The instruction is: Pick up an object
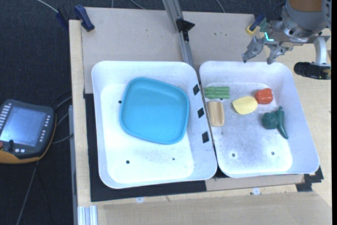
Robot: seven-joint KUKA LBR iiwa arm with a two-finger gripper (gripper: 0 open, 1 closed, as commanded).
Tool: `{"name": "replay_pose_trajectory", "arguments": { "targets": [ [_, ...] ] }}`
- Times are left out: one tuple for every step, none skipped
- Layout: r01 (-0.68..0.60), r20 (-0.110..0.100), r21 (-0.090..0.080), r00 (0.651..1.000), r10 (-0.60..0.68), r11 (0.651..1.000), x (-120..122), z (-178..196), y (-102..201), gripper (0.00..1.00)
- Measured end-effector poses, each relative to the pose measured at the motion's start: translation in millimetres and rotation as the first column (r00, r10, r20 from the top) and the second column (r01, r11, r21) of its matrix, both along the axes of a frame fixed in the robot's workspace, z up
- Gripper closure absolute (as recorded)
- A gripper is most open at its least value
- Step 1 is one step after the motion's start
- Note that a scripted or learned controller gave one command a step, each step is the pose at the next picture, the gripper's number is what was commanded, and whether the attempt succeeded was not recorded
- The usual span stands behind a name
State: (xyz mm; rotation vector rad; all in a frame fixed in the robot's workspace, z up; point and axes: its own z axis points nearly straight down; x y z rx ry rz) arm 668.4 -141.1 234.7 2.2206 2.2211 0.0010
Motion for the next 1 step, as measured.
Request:
{"name": "replay_pose_trajectory", "arguments": {
  "targets": [
    [0.000, 0.000, 0.000, 1.000, 0.000, 1.000, 0.0, -0.1, 0.0, 0.00]
  ]
}}
